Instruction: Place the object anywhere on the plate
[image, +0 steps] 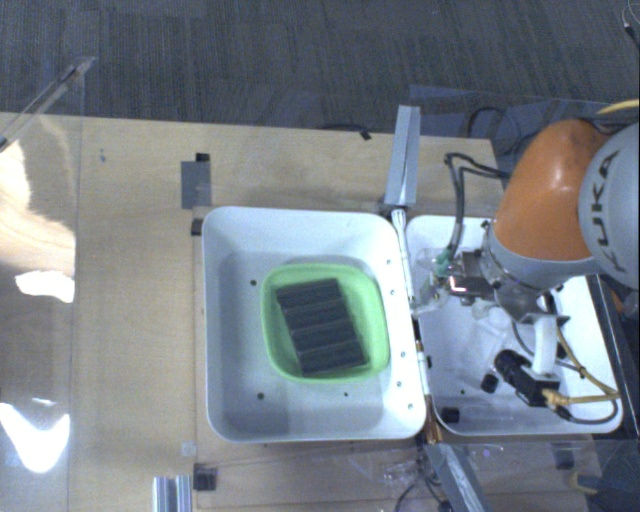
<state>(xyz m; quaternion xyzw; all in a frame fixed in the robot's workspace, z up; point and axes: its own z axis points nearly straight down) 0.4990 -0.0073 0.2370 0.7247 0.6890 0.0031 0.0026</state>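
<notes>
The gripper (452, 283) hangs over the right white bin (590, 425); its state cannot be told. A dark ridged rectangular block (319, 326) lies on the green square plate (372, 300).

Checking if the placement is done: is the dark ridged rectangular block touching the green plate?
Touching. The camera view shows the dark ridged rectangular block lying flat inside the green plate, green rim visible all around.

Bulky grey arm (590, 210) with a rounded orange band (545, 195) above the wrist and dark lettering on the grey shell. Black cables (458, 190) looping alongside, yellow cable (580, 385) lower down, small red light near the wrist.
</notes>
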